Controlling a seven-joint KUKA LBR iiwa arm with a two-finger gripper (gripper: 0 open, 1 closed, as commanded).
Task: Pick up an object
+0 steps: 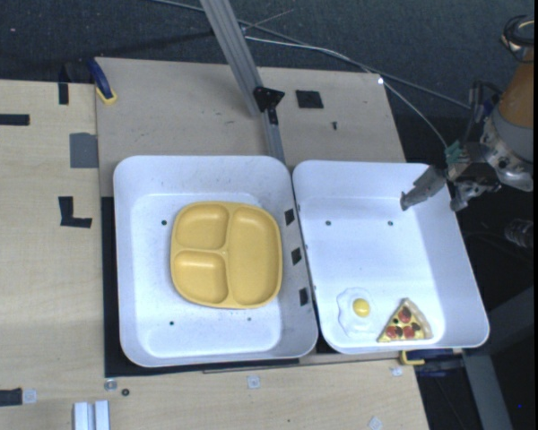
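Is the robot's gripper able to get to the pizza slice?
Probably yes. The gripper hangs over the right bin's far edge, and only bare floor lies between it and the pizza slice.

Two smooth white plastic bins [143, 240] sit on a matt pale wooden bench [36, 267]; a glossy yellow plastic plate [226, 254] lies beneath a brushed metal pole [229, 30].

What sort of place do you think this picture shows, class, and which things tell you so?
Probably a robot test bench in a lab. Two shallow white bins sit on a wooden bench, toy food such as a fried egg lies in one, and a gripper reaches in.
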